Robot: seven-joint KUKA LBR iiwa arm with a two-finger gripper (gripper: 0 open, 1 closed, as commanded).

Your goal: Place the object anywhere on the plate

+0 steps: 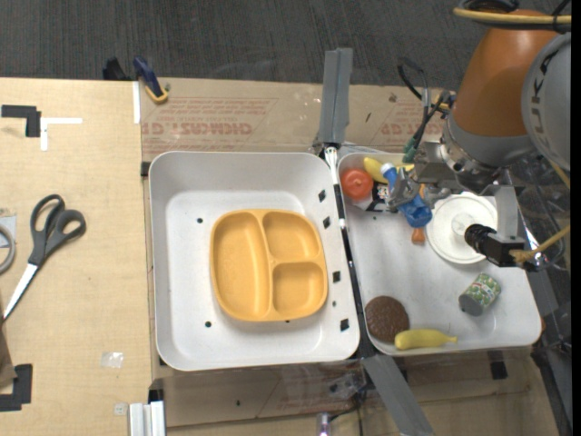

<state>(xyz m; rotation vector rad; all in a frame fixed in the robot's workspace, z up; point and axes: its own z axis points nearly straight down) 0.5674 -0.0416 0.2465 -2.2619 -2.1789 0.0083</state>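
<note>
White bins: smooth yellow 3-section plate (269, 264) in left, hand (406, 192) in right, grip state unclear.

The yellow divided plate (269, 265) looks like smooth plastic with a soft sheen. Both white bins, left (172, 271) and right (436, 307), look like plastic too, smooth and faintly glossy. The bench top (73, 334) at the left has a matt, pale wood-grain look, and the brown sheet (236, 121) at the far side looks like dull printed cardboard. The scissors (41, 243) have black plastic handles and bright metal blades. The arm's orange band (499, 71) is glossy, catching the light.
</note>
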